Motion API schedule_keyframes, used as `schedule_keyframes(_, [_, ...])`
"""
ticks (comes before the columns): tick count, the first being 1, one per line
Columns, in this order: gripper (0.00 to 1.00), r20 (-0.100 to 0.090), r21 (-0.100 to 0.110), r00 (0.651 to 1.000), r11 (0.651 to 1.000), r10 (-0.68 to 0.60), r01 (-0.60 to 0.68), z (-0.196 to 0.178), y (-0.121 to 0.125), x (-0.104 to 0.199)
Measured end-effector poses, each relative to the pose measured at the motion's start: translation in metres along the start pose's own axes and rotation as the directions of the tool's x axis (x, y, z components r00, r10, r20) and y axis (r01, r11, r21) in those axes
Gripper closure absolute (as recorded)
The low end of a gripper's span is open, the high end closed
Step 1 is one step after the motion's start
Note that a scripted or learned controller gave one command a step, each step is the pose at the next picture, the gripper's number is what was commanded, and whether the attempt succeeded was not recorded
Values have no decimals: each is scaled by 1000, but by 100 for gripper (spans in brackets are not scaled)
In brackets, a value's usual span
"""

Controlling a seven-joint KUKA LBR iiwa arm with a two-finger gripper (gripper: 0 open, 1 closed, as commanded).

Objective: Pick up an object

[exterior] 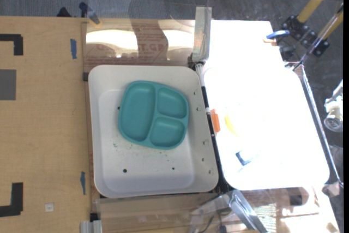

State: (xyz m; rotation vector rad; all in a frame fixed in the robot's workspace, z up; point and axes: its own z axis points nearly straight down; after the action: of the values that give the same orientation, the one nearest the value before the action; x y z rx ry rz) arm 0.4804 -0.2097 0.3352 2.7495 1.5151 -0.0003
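Observation:
A teal plate (153,114) with three compartments lies flat in the left white bin (109,172), slightly above the bin's middle. The right bin (283,90) is washed out by bright glare. Within the glare I make out a small orange piece (215,121) at its left wall, a faint yellow object (229,124) beside that, and a small blue-and-dark object (243,158) lower down. Their shapes are too bleached to identify.
Brown cardboard (38,117) covers the bench left of the bins. A clear panel (202,35) stands upright behind the gap between the bins. A yellow pole with a black clamp (302,35) is at the top right. Dark specks dot the left bin's floor.

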Motion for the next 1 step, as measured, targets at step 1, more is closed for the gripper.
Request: schedule_keyframes(1, [100,1,2,934,934,357,-357,-7,0,0])
